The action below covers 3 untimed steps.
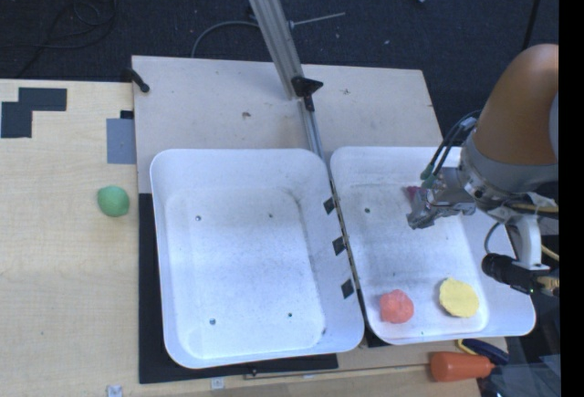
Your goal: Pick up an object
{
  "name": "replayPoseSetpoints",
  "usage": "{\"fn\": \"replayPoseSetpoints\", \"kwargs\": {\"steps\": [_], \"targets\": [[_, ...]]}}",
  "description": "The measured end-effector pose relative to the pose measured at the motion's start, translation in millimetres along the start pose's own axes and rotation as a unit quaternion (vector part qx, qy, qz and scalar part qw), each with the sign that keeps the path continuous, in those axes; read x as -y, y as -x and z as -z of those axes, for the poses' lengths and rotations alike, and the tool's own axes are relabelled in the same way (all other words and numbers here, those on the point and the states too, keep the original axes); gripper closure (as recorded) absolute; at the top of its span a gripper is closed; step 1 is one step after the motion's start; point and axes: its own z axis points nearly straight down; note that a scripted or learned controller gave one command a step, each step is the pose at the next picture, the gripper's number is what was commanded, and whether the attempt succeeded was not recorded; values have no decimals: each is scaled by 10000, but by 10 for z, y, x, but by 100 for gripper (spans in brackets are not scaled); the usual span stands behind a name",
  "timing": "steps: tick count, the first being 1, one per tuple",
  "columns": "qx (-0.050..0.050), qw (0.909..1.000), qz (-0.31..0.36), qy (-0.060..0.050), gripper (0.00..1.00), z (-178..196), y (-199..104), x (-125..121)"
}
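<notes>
My gripper (422, 211) hangs low over the middle of the right bin (383, 176), at the end of the grey arm with its orange band. A small pinkish thing (412, 194) shows right at the gripper's left side; whether it is held I cannot tell. A red rounded object (397, 306) lies near the bin's front edge. Beside it to the right lies a yellow rounded object (459, 297). Both sit well in front of the gripper, apart from it.
The left bin (182, 172) adjoins the right one, with black clips along the shared rim. A green ball (113, 201) rests on the wooden bench at the left. An orange object (461, 365) lies below the right bin. A metal rail (278, 30) slants behind the bins.
</notes>
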Motion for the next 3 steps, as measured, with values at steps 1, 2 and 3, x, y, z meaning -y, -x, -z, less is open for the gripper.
{"fn": "replayPoseSetpoints", "kwargs": {"steps": [1, 2, 3], "targets": [[2, 10000, -2, 3, 100, 68, -553, 20], [1, 10000, -1, -2, 100, 80, -1104, 153], [5, 10000, -2, -9, 100, -83, -1643, 146]]}}
